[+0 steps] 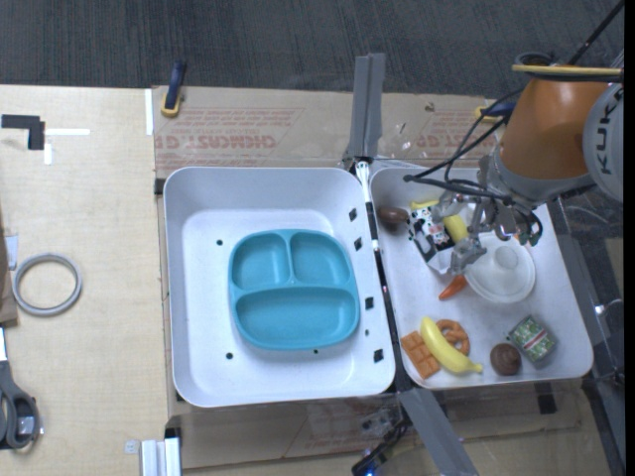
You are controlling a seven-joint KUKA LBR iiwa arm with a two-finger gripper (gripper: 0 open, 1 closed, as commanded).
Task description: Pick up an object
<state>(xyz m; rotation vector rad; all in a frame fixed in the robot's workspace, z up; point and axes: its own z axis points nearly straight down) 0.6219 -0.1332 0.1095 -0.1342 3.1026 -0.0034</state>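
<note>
Yellow toy [454, 228] sits right at the jaws in the right bin [566, 296], though their opening cannot be told.

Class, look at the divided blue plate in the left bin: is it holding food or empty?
Empty. The blue plate shows bare compartments; the banana and other food lie in the right bin.

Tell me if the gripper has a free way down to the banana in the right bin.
Probably yes. The banana lies uncovered on top of a waffle and pretzel, and the gripper hangs above the same bin.
</note>
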